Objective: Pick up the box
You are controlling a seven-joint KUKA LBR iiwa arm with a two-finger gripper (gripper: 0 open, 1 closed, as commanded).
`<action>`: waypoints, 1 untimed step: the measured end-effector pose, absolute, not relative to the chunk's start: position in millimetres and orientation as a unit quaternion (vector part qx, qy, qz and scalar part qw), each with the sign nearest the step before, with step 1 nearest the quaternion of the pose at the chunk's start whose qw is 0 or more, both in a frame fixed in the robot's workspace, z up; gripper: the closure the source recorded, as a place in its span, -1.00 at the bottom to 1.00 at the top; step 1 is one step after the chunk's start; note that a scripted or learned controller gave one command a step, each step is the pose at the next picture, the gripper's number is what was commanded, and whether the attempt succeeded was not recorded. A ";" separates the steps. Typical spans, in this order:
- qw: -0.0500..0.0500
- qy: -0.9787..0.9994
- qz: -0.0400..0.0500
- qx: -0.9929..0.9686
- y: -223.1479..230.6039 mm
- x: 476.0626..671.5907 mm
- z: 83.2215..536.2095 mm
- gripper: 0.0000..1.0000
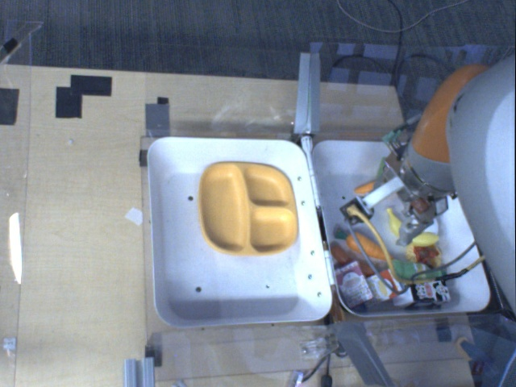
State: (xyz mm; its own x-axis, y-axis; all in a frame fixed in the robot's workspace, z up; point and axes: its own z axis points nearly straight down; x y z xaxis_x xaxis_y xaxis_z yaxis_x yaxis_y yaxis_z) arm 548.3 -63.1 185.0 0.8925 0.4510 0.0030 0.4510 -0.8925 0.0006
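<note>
My gripper (413, 216) hangs over right bin (339, 168) clutter, near box (352, 282); finger state can't tell. Yellow tray (246, 206) in left bin (173, 240).

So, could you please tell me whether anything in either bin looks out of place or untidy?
Nothing looks damaged or spilled. The yellow sectioned tray sits slightly askew in the left bin. The right bin holds a jumbled pile of small items, overlapping at odd angles beneath the gripper, so single objects are hard to tell apart.
</note>
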 end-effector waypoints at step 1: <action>0.000 -0.104 -0.001 -0.995 -70.7 563.2 305.9 -1.00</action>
